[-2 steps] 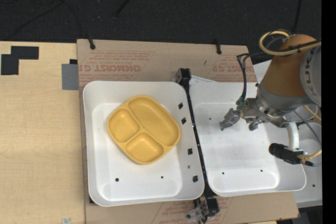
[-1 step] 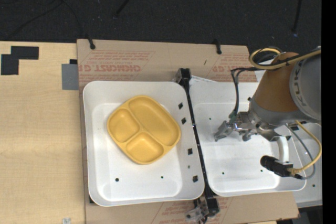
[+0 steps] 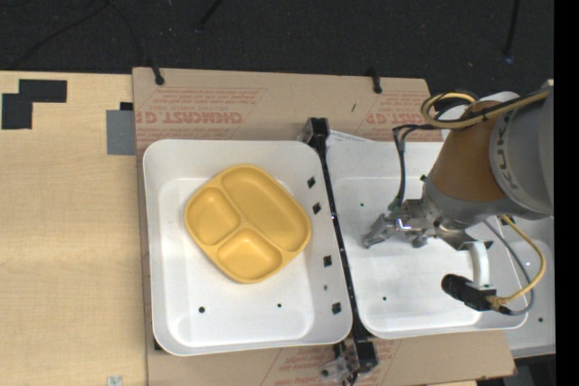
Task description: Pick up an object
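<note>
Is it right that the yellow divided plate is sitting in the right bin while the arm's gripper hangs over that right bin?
Not quite. The camera view shows the yellow divided plate lying in the left bin, not the right one. The rest stands: the gripper hangs over the right bin.

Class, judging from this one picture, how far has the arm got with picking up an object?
Nothing looks picked up. The yellow plate lies flat in the left bin, untouched. The end effector sits low over the right bin, with nothing seen between its fingers. Reaching the plate, gripping and lifting all remain.
</note>
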`<control>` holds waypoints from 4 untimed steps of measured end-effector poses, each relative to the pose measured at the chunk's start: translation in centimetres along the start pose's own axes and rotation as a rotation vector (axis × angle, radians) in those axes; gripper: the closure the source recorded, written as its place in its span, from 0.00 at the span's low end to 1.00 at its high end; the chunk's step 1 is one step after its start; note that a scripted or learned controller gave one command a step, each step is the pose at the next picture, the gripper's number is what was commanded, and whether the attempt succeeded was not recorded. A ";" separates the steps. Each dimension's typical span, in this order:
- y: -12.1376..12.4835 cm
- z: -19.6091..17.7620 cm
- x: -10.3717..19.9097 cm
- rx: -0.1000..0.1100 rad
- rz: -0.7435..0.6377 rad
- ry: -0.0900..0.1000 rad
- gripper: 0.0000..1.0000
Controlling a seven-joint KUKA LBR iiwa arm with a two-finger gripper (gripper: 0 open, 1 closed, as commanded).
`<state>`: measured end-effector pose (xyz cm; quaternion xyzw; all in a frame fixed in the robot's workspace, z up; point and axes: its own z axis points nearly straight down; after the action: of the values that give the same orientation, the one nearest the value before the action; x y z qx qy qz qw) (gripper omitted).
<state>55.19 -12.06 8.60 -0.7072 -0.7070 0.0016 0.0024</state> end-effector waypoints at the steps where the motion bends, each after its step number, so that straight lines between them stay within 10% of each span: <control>1: 0.0 -1.2 -0.1 -0.001 0.002 0.000 1.00; 4: 0.0 -17.8 -1.2 -0.009 -0.002 -0.002 1.00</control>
<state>55.25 -13.29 26.38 -0.7064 -0.7078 -0.0009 -0.0013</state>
